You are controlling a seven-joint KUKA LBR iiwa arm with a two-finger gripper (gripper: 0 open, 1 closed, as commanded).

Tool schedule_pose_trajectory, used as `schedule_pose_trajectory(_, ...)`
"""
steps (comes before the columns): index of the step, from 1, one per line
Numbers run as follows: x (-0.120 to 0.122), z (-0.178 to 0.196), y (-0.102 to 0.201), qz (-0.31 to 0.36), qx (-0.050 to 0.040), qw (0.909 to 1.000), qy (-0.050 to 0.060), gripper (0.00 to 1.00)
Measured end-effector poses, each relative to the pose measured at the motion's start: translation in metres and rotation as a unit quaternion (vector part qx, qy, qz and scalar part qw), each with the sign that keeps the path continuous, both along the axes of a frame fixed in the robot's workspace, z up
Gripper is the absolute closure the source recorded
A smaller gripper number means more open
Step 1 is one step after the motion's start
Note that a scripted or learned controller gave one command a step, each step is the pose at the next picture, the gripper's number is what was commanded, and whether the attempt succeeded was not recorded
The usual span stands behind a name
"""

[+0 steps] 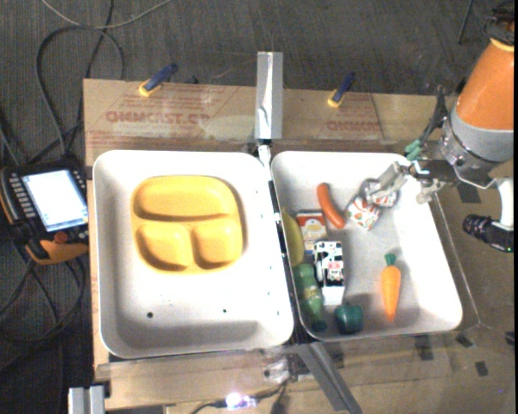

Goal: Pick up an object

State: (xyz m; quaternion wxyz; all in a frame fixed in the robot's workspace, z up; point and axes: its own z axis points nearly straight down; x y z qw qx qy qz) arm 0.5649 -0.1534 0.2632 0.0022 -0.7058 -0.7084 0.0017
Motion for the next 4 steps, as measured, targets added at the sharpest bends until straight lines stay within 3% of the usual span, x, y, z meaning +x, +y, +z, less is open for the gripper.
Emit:
schedule_pose_trajectory(1,-0.014,-0.164,-0.042,0.146,0.0013,0.9892,-0.001,0.00)
schedule_pose_trajectory(2,0.001,-0.096,-0.044,0.129,0.0008,0.9917,-0.001,0.00)
schedule_pose_trajectory(3,-0.017,-0.158,-0.064,0.081,0.0020,0.9967,-0.001,0.00)
schedule_pose_trajectory(4,-0.069,-0.170,-0.063,0.124,-0.0003,0.9921,-0.016,0.00)
